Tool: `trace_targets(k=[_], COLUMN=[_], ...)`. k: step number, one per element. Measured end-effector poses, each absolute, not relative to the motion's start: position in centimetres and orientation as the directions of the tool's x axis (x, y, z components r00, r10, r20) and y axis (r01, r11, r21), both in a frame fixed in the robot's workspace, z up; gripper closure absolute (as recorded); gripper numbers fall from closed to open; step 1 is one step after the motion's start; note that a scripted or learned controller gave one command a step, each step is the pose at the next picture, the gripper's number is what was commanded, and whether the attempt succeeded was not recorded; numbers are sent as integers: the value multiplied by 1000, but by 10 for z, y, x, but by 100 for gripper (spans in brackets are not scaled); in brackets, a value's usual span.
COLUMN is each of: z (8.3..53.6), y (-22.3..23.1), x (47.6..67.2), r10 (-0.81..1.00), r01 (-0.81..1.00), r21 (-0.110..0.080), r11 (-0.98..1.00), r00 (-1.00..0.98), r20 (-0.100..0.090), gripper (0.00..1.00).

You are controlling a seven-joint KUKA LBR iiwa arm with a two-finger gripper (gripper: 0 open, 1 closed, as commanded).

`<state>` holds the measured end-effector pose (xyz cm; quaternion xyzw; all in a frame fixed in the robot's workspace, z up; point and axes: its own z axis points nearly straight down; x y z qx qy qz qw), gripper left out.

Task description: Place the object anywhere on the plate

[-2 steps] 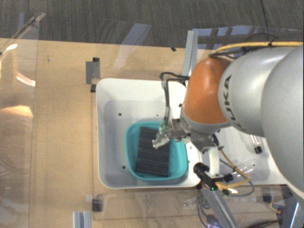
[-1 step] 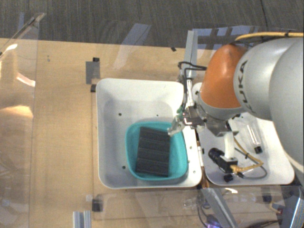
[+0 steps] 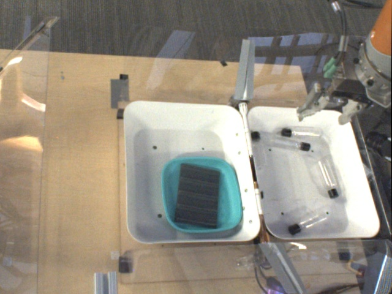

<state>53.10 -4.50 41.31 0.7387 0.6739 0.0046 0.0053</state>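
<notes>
- Gripper hovers over right bin rim, fingers spread, holding nothing.
- Should descend squarely across one clear tube before carrying it to teal plate.

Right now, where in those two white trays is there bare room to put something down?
In the left bin, bare floor runs along the back and left walls, around the teal plate; a dark ridged block covers the plate's middle. The right bin is more crowded: clear tubes ring it, leaving a bare patch at its centre. The gripper hovers at its back rim.
</notes>
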Motion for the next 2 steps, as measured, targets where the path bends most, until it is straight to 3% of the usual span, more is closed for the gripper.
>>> trace_targets(k=[1, 2], z=[424, 298], y=[-43, 8], x=[533, 496], r10=[997, 994], r01=[996, 994], r21=[21, 3], r11=[-81, -113], r00=[81, 113], r20=[-3, 1], gripper=[100, 100])
